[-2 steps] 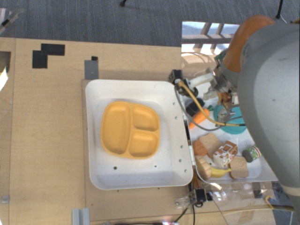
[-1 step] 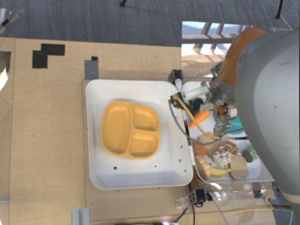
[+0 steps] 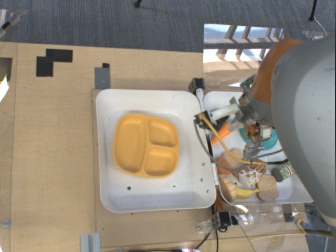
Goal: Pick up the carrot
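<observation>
Arm [image 3: 307,119] first: you see it come in from the right as a huge grey bulk covering much of the right bin [image 3: 210,100], with the orange band [image 3: 273,70] above the wrist and the gripper [image 3: 252,140] angled down and leftward into that bin's clutter. You cannot tell how the jaws stand; the wrist hardware and dangling cables blur together there, and nothing can be made out between them.

Look for the carrot [image 3: 224,132] just left of the gripper, a small orange piece lying in the right bin near the shared wall between the two bins, beside a white tube-like part of the tool. It appears close to the gripper, but whether they touch is not readable.

Room for moving is tight on that side. A yellow cable [image 3: 227,150] loops across the bin under the gripper, and below it you have a crowd of toy foods: a banana [image 3: 244,193], a tan round piece [image 3: 266,188], and a white piece with red marks [image 3: 249,177], all packed near the lower wall. A teal object [image 3: 265,139] sits just behind the gripper, partly covered.

Left bin [image 3: 157,201] gives you plenty of open floor around a yellow divided plate [image 3: 146,145] lying flat near its middle.

Much of the right bin's far side is hidden beneath the arm, and its right edge is cut off from you.
</observation>
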{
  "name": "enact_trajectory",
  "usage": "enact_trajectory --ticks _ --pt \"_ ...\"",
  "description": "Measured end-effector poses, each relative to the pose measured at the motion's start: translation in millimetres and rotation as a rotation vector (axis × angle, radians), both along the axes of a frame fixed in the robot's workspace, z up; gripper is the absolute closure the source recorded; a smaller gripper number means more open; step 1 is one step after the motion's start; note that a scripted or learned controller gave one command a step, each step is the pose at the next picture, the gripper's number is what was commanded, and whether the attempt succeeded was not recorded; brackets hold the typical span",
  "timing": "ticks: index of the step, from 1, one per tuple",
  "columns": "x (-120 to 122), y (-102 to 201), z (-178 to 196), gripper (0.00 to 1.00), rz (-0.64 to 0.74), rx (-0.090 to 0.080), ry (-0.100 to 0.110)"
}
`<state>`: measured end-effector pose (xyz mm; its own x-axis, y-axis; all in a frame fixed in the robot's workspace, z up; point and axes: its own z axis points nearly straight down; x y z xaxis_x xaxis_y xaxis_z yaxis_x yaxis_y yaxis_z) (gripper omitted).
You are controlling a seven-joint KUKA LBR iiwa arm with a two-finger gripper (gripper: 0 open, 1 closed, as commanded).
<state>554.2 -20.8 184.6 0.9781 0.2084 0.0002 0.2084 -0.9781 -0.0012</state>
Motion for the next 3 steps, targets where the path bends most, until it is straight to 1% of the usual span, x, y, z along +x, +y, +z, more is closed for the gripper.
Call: enact_trajectory --ticks 3 --pt "-0.1 0.4 -0.3 0.0 0.002 0.0 0.001"
